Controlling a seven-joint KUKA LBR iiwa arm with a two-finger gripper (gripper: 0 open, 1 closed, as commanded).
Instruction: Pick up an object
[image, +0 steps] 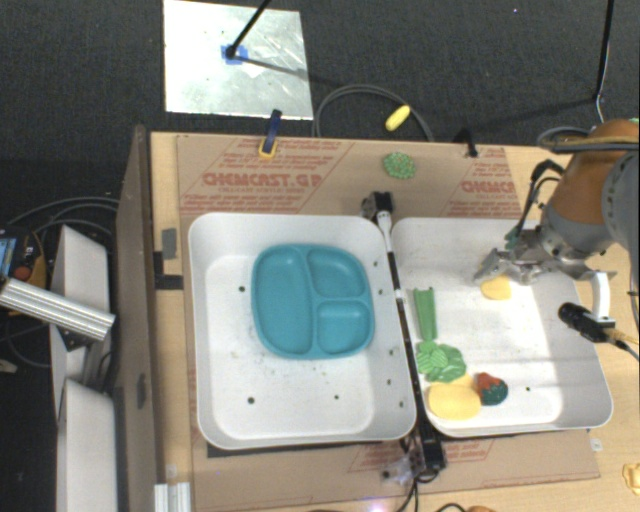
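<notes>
My gripper (497, 270) reaches in from the right over the right bin (580, 400), its fingers low by a small yellow piece (496, 290) that lies just below them. Nothing shows between the fingers. Further down the same bin lie a green strip (426, 312), a leafy green piece (440, 360), a larger yellow piece (454, 402) and a small red and teal item (489, 387). A teal divided plate (312, 302) rests in the left bin (225, 400).
The grey arm with its orange band (590, 200) covers the right bin's far right corner. A black divider (398, 300) runs between the bins. A green disc (399, 165) and a yellow object (398, 118) lie on the cardboard behind.
</notes>
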